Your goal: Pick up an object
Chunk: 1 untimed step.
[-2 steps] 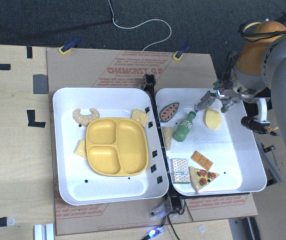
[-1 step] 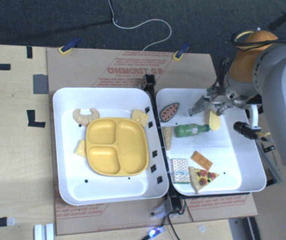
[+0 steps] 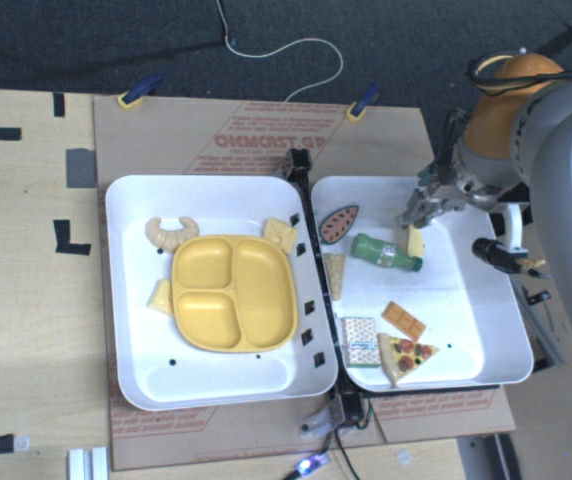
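Over the right bin (image 3: 486,363), the gripper (image 3: 418,211) hung above a yellow block (image 3: 415,241) beside the green bottle (image 3: 386,252). Its grip state I could not tell; the pose suggested lining up a pick.

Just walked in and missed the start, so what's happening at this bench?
A grey arm reaches in from the right, its gripper low over the right bin, beside a green bottle and a small pale yellow piece. Nothing is visibly held. Lower in that bin lie a pizza slice toy and a cracker. The left bin holds a yellow divided plate.
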Tool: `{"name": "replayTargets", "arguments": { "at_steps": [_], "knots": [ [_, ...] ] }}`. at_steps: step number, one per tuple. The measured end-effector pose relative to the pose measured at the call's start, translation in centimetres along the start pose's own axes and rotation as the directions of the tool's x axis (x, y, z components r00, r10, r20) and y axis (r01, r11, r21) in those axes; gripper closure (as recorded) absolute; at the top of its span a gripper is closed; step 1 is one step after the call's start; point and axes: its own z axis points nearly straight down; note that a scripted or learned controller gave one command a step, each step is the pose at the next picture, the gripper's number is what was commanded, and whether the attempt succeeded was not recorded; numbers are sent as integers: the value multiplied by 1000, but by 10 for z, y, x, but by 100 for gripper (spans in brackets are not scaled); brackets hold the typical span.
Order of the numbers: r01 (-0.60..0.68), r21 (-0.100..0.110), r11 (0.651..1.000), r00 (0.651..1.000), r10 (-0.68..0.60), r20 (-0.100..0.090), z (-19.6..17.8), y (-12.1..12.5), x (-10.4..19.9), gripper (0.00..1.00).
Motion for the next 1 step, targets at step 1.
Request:
{"name": "replayTargets", "arguments": {
  "at_steps": [1],
  "knots": [
    [-4,7,1000,1000,4,-7,-52,12,2,100]
  ]
}}
